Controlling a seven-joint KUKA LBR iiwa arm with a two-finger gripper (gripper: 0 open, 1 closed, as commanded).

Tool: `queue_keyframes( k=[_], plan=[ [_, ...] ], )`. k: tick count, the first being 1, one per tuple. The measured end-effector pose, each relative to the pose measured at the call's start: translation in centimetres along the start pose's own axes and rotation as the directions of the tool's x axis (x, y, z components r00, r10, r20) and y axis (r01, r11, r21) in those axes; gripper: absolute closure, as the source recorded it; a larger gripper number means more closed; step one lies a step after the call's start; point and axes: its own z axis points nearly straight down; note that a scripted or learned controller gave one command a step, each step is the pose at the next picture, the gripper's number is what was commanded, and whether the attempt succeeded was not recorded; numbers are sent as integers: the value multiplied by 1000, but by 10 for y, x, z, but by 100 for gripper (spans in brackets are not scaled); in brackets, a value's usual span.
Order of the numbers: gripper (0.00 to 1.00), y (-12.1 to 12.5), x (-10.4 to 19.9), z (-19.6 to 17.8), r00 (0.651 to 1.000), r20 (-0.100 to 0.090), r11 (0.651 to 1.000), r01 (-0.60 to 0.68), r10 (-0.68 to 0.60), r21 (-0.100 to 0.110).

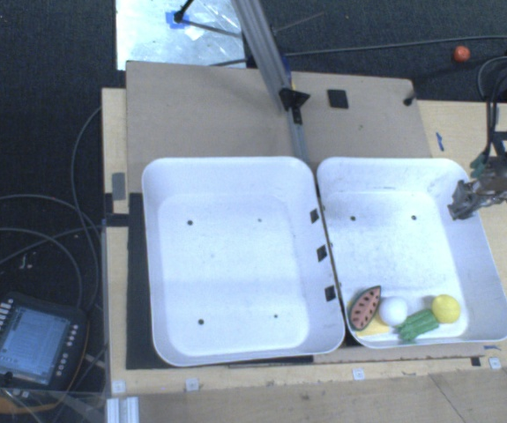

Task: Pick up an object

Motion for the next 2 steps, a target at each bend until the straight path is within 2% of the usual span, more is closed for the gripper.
queue_keyframes(
  k=[1, 2],
  plan=[
    [100, 75, 2, -5, 1000, 0, 1000, 2, -2, 0],
    [100, 25, -27, 10, 1000, 0, 1000, -4, 4, 4]
  ],
)
